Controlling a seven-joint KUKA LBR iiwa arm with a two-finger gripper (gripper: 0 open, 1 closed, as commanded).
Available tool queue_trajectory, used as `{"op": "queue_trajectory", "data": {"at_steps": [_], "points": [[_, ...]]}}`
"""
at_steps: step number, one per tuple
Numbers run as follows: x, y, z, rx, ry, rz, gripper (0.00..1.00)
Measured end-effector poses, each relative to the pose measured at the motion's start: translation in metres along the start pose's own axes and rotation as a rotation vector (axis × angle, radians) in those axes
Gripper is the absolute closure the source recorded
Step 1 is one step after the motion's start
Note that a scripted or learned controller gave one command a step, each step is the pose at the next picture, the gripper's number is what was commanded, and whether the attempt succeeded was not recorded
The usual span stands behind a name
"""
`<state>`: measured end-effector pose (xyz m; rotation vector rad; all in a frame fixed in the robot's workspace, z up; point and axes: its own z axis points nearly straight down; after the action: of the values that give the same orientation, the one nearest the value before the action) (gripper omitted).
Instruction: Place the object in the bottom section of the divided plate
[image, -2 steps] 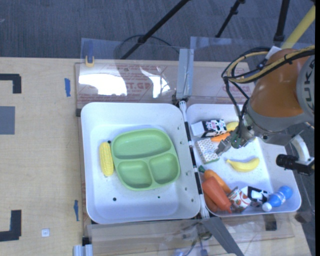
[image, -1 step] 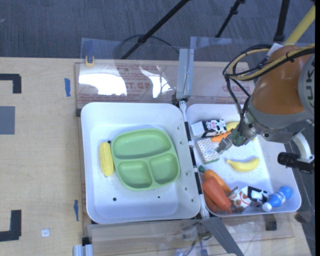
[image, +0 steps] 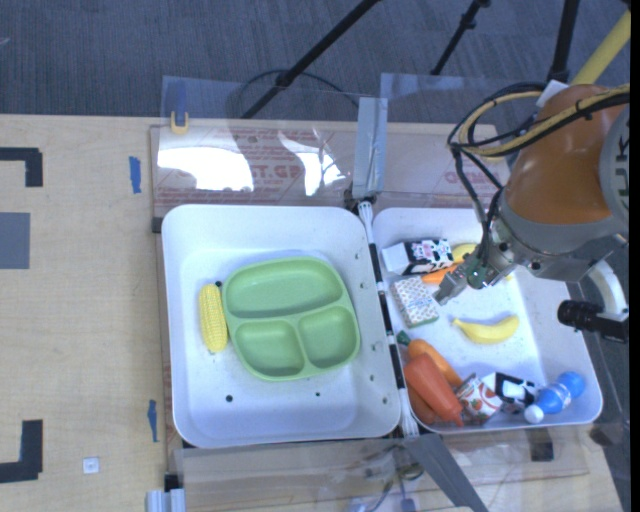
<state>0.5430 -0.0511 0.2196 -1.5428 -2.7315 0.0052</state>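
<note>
Pick step, nothing carried yet. Two-finger gripper (image: 452, 287) sits low in the right white bin (image: 570, 345), approx over the small speckled white block (image: 416, 300); can't tell jaw state. Target obj unclear, prob that block or the yellow banana (image: 488, 328) at 4 o'clock. Green divided plastic plate (image: 291, 318) w/ yellow corn cob (image: 212, 316) at 9 o'clock. Next: firm grasp, lift, cross to plate's 6 o'clock section.
</note>
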Motion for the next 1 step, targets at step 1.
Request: {"op": "queue_trajectory", "data": {"at_steps": [1], "points": [[-0.0179, -0.0174, 0.0384, 0.001, 0.003, 0.141, 1.00]]}}
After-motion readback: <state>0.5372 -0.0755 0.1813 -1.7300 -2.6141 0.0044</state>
